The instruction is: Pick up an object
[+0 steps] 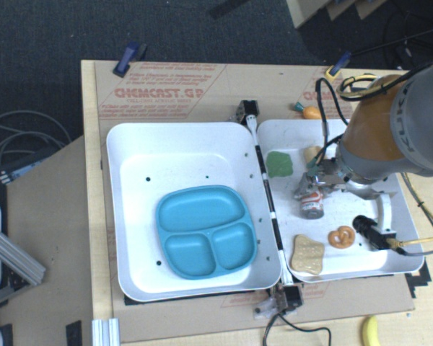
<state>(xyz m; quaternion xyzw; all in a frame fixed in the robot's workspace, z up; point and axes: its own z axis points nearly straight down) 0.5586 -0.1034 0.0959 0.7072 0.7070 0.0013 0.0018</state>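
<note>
My gripper (312, 187) reaches into the right bin (390, 264) from the right, low over its middle. Directly under it stands a small silver and red can (312, 207), touching or nearly touching the gripper's tip. A green flat piece (279, 164) lies to the upper left of the gripper. An orange pretzel (340, 237) and a tan slice of bread (307, 254) lie near the bin's front. A small beige piece (313, 153) peeks out just behind the wrist.
The left bin (130, 193) holds a blue divided plate (205, 230). A raised divider (267, 200) separates the two bins. Outside the bins are an orange item (312, 112) at the back and a yellow item (370, 330) at the front.
</note>
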